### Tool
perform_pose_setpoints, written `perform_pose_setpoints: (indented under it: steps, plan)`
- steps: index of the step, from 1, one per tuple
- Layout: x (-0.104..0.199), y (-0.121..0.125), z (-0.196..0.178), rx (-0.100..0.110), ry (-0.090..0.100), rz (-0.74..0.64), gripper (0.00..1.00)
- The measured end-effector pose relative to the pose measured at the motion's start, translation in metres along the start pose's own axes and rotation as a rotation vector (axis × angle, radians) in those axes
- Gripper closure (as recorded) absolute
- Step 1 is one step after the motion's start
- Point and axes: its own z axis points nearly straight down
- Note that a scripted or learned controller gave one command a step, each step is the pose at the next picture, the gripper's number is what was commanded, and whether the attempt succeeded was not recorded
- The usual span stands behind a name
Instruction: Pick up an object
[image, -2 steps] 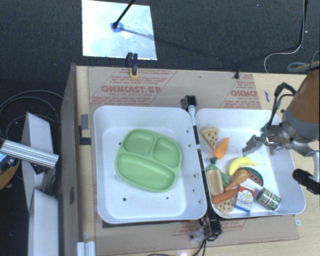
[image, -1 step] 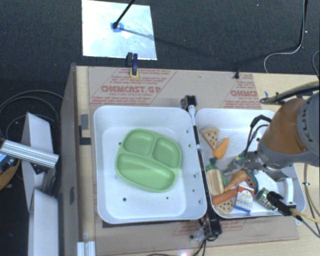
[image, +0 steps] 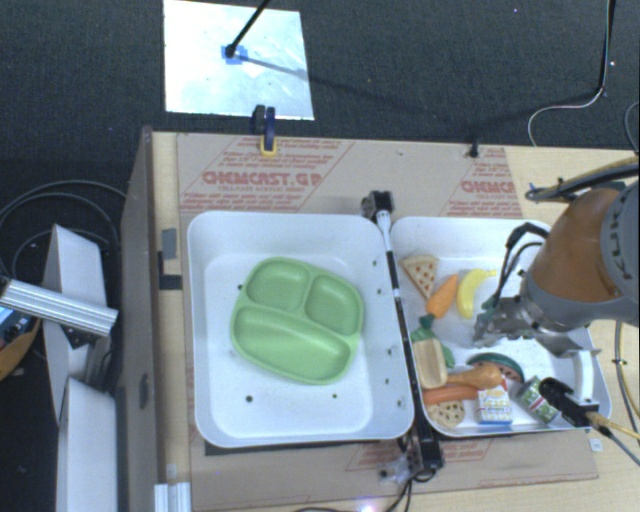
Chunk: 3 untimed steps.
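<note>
Looking at a heap of toy food in the right bin (image: 480, 226), well apart from the green divided plate (image: 297, 320) in the left bin (image: 215, 260). Hanging low over the middle of that heap: the gripper (image: 497, 326), just beside a yellow fruit (image: 474, 290) and just above a dark green round piece (image: 497, 361). Cannot tell the gripper's state, parted or closed, from this slant; nothing seen held in it. Nearest candidates, then: the yellow fruit, with a carrot (image: 444, 295) touching its left side, or the orange sausage (image: 478, 377) lying lower down beside a small bottle (image: 429, 358). Probably all hollow plastic: light, stiff, smooth and rather slippery, not fragile, but apt to squirt sideways out of a pinch on a rounded face. Best taken across the narrow width, near the middle of the length, rather than at a tapered end. Best to avoid the carrot's tip for that reason. Also worth considering: the little carton (image: 494, 406) at the near wall, flat-sided and easier to clamp, though crowded by neighbours and close to the rim.
</note>
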Motion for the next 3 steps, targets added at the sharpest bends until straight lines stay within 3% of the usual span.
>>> perform_pose_setpoints:
  steps: [1, 2, 3]
  plan:
    - [0.0, 0.0, 0.0, 0.0, 0.0, 0.0, 0.0]
    - [0.02, 0.044, 0.011, -0.001, 0.0, -0.006, 0.0]
    - [0.05, 0.114, 0.01, -0.004, 0.0, -0.007, 0.0]
